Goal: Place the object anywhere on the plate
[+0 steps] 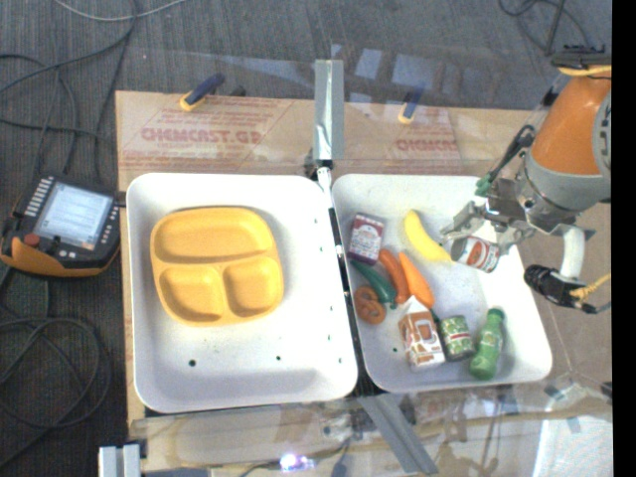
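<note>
Hand (484, 235) grips a red-and-white can (482, 254) above the right bin (517, 366); yellow plate (217, 263) sits in left bin (149, 366)

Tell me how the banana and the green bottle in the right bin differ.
The banana is yellow and curved; the green bottle is green and straight. The banana lies near the bin's top, close to the claw; the bottle lies at the bottom right corner. Both lie flat in the right bin, untouched.
</note>
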### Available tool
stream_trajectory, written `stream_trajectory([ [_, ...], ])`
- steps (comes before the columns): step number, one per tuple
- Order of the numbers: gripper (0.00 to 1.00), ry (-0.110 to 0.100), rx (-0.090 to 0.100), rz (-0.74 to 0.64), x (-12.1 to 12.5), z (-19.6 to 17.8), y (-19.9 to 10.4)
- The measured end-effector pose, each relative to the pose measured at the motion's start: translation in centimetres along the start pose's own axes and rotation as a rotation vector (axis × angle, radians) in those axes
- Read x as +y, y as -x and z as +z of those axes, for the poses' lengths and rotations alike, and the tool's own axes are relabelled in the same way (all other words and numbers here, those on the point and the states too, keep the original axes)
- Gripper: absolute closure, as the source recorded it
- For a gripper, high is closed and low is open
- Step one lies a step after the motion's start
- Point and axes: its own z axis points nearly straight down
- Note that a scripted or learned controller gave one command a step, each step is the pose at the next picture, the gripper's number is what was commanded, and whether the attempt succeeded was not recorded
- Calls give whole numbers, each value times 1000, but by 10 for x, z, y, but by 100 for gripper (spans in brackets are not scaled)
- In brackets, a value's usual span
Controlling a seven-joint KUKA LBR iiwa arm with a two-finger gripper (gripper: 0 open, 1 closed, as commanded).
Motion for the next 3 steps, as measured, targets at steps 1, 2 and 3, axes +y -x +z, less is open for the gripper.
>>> stream_trajectory([
  [1,100,-2,3,-35,8,24,-79],
  [2,100,0,2,-221,14,21,-136],
  [3,100,0,2,-258,4,21,-203],
])
